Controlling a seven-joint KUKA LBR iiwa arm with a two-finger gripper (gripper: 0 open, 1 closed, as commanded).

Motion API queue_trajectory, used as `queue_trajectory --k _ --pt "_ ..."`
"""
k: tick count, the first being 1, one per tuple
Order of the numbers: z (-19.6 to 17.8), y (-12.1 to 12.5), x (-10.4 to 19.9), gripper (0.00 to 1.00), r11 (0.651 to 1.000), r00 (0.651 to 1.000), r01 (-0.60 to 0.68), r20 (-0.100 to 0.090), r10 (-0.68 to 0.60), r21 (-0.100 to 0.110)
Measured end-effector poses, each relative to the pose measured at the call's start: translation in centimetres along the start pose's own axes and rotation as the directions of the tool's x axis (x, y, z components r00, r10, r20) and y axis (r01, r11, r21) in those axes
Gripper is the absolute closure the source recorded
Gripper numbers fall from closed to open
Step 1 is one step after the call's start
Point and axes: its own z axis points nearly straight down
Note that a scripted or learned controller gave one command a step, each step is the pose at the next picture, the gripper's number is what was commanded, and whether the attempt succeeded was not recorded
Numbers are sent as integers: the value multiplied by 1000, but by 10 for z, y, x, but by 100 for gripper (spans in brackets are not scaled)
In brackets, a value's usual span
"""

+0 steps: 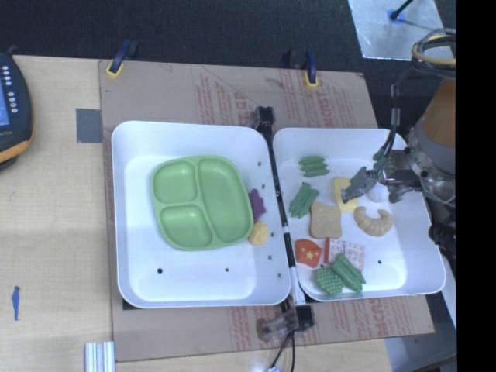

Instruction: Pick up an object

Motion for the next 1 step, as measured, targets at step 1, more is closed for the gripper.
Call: queue_trajectory --k 1 --pt "95 69 -3 0 1000 1000 5 2 -5 0"
